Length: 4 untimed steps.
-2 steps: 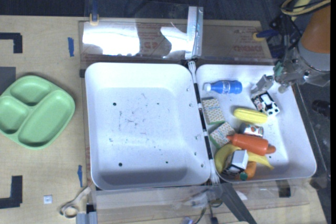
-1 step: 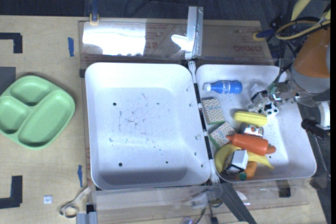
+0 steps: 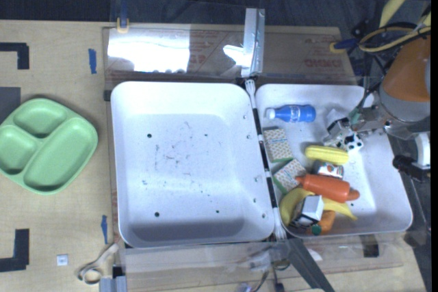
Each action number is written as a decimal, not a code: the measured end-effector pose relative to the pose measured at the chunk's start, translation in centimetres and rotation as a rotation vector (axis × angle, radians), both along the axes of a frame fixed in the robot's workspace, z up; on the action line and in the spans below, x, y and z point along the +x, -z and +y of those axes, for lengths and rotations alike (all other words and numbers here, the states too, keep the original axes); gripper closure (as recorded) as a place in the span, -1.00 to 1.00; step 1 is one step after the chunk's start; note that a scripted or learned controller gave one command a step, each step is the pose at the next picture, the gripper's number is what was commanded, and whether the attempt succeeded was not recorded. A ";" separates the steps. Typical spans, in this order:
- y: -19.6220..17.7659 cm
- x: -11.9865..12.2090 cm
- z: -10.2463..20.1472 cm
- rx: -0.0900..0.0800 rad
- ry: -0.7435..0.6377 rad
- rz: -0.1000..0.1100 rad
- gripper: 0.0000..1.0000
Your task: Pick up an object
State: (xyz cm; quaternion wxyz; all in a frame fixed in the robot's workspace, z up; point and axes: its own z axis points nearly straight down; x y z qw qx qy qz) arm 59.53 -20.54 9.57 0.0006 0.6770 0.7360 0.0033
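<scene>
Blue bottle (image 3: 291, 113), white-capped, on side

Bins (image 3: 185, 215): smooth white plastic, scuffed.
Bench (image 3: 55, 44): matt pale wood.
Divided plate (image 3: 44, 145): glossy green plastic.

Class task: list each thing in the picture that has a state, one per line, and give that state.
Blue bottle: lying on its side in the right bin.
Corn cob: lying flat.
Orange carrot: lying across the pile.
Green tray: upright on the bench.
</scene>
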 end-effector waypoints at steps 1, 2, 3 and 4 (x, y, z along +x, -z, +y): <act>-1.0 0.0 -0.2 -0.003 0.001 -0.002 1.00; -0.8 0.4 -1.0 -0.006 -0.127 0.001 1.00; -11.0 2.4 0.9 -0.005 0.133 0.004 1.00; -2.3 -0.9 4.6 -0.003 0.075 0.005 1.00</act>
